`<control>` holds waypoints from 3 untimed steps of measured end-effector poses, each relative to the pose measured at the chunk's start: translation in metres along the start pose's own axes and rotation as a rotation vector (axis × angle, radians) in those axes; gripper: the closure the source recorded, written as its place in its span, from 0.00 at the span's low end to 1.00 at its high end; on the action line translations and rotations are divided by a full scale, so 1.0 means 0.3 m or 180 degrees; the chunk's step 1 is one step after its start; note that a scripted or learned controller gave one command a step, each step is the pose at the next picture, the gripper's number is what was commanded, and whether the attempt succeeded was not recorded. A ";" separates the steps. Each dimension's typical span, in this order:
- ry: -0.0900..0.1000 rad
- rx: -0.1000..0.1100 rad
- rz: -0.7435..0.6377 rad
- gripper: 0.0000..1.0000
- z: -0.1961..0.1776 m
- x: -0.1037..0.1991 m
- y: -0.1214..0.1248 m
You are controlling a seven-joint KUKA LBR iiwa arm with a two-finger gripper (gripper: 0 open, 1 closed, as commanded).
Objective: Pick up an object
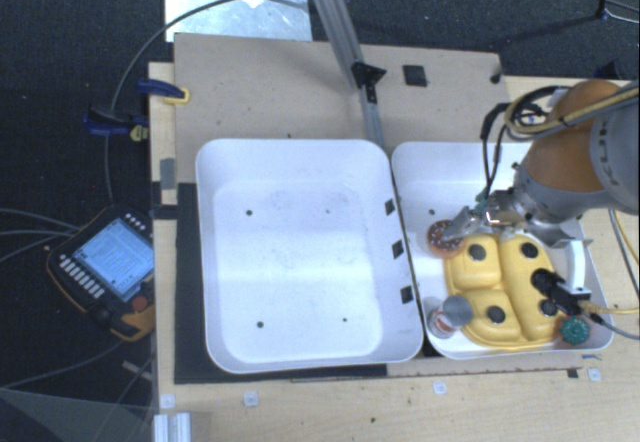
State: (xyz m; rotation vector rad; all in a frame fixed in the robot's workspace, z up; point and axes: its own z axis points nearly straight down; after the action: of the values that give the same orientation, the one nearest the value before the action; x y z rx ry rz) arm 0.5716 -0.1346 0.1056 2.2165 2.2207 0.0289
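My gripper [466, 226] reaches into the right bin [440, 170] from the right, low over its middle. Its tip points left, right beside a small brown ring-shaped object [441, 236] near the bin's left wall. Just below the gripper lies a large yellow moulded object [500, 290] with black spots, filling the bin's front half. A small grey round piece [457, 310] rests at the yellow object's left edge, and a teal piece [575, 331] sits at the bin's front right corner. I see nothing lifted off the bin floor.
The left bin [230, 180] stands beside the right one, with a raised wall [398, 230] between them. A slanted grey pole [335, 10] rises behind the bins. A handheld control pad [105, 265] lies off the bench on the left.
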 end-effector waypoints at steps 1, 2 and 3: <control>0.0009 -0.0057 -0.0032 1.00 -0.054 0.019 0.023; -0.0037 0.0032 -0.0011 1.00 -0.200 0.027 0.027; -0.0036 0.0033 -0.0008 1.00 -0.345 0.021 0.038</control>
State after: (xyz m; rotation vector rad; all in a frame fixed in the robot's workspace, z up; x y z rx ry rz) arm 0.5814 -0.1293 0.2093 2.2134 2.2230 0.0048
